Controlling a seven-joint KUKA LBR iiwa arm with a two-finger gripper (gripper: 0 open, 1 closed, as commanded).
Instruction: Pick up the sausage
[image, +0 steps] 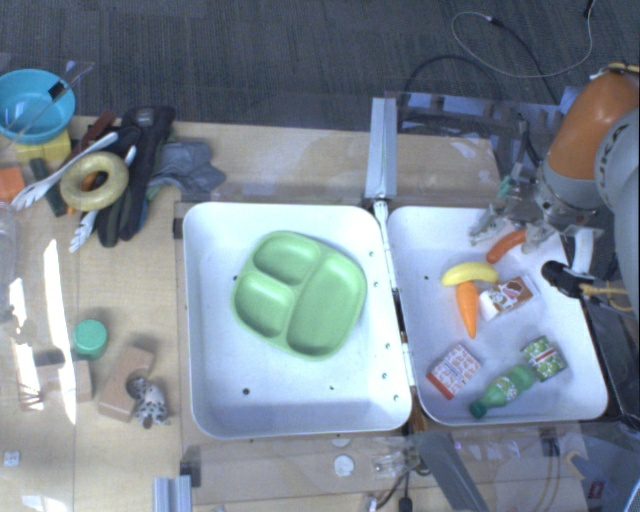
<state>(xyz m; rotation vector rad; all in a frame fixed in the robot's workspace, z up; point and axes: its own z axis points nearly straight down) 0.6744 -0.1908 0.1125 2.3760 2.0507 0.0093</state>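
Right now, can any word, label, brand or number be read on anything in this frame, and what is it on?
None can be read.
Red and white carton: print too blurred.
Green and white carton: print too blurred.
Brown and white carton: print too small.
Green bottle: no label legible.
Sausage by the claw: unmarked.

The grey arm enters at the upper right of the frame, its orange band bulging near the top right corner. Below the band the wrist slants down and to the left, ending in the claw (510, 225), whose metal fingers (492, 222) splay apart and point downward.
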